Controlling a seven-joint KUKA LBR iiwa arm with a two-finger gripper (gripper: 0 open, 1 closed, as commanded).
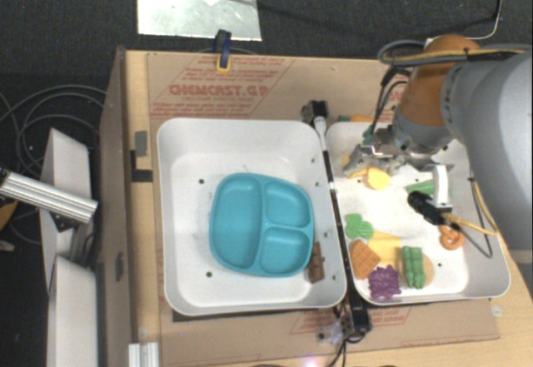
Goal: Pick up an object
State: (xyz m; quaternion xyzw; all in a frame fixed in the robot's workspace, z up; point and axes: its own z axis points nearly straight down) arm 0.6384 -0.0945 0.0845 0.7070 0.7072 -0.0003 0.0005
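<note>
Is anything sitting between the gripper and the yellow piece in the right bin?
Nothing visible does. The gripper hangs just above the yellow piece near the far left of the right bin; the other toys lie nearer the camera, off to the side.

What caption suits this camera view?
Arm's gripper hovers over toy food in the right bin; blue plate in the left bin.

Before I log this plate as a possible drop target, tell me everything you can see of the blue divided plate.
The blue divided plate is a turquoise, rounded-square dish that looks like plastic, with three compartments: one long one on the view's left, two smaller on the right. It lies flat, slightly rotated, right side up, on the floor of the left bin. A small brown object sits against its lower right edge.
</note>
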